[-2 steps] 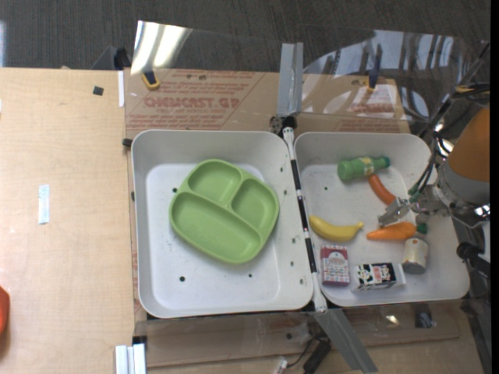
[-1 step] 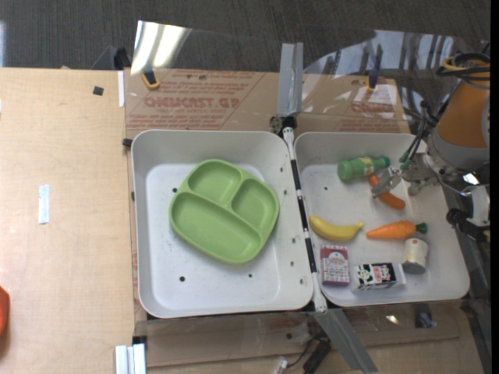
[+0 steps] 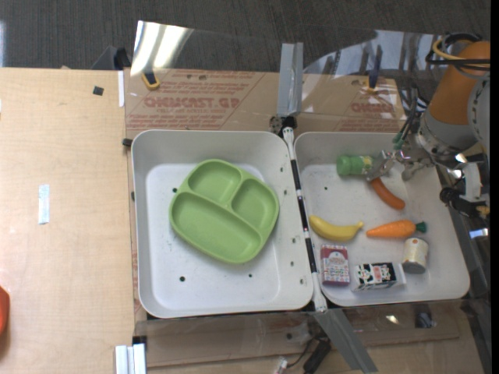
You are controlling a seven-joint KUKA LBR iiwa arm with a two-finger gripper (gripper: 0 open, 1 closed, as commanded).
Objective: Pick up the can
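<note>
You are seeing the grey, orange-banded arm (image 3: 452, 92) reaching down into the right white bin (image 3: 456, 287), its metal gripper (image 3: 394, 162) sitting beside the green cylindrical can (image 3: 353, 165); whether it is gripping, you cannot tell. A green compartmented plate (image 3: 224, 210) is lying in the left bin (image 3: 148, 287).

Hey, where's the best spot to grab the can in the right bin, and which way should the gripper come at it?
Judging from the view, grip the can across the middle of its round body, coming down from above. It seems to lie on its side near the right bin's front right corner, pale end showing, so fingers should straddle the curved sides. The milk carton sits close on its left and the carrot just behind, so descend straight.
</note>
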